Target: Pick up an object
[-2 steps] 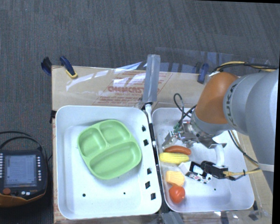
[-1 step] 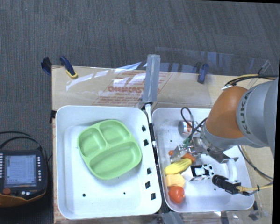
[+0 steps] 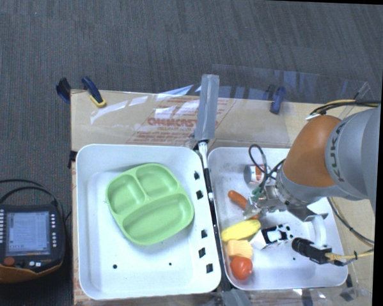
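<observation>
The arm (image 3: 332, 156), marked "KUKA", reaches into the right bin (image 3: 223, 167). Its claw (image 3: 260, 207) hangs over a banana (image 3: 240, 231), beside a carrot (image 3: 238, 198); its grip cannot be told. Cardboard (image 3: 171, 119) at upper centre bears unreadable red print.

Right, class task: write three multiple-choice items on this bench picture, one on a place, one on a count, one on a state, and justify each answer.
1. Where does the green divided plate lie?
A. left bin
B. right bin
C. on the floor

2. How many compartments does the plate have?
A. one
B. three
C. six

3. How does the plate sit?
A. upside down
B. leaning on the bin wall
C. flat, hollows upward

Answers: 1 A, it rests in the left bin, apart from the toy food in the right bin. 2 B, two small hollows and one long one. 3 C, its hollows face the camera.
</observation>
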Tool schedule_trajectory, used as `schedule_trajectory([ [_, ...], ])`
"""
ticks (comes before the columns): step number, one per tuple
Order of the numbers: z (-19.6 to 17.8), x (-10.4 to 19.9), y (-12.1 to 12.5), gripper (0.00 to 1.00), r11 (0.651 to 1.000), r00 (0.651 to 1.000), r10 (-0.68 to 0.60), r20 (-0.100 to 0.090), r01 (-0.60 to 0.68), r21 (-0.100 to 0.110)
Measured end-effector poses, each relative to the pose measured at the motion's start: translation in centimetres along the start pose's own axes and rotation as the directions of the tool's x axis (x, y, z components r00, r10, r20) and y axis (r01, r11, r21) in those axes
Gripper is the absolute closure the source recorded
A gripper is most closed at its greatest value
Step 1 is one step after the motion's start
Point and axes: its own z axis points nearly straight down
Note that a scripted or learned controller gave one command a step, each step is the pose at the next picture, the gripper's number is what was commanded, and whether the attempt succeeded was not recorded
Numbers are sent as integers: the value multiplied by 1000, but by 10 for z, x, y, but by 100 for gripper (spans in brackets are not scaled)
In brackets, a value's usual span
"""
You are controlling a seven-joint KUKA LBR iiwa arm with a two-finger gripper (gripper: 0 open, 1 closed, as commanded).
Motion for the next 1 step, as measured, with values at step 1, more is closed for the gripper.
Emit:
schedule_trajectory([
  [1,-98,63,58,100,1000,1000,10,3,-10,-5],
])
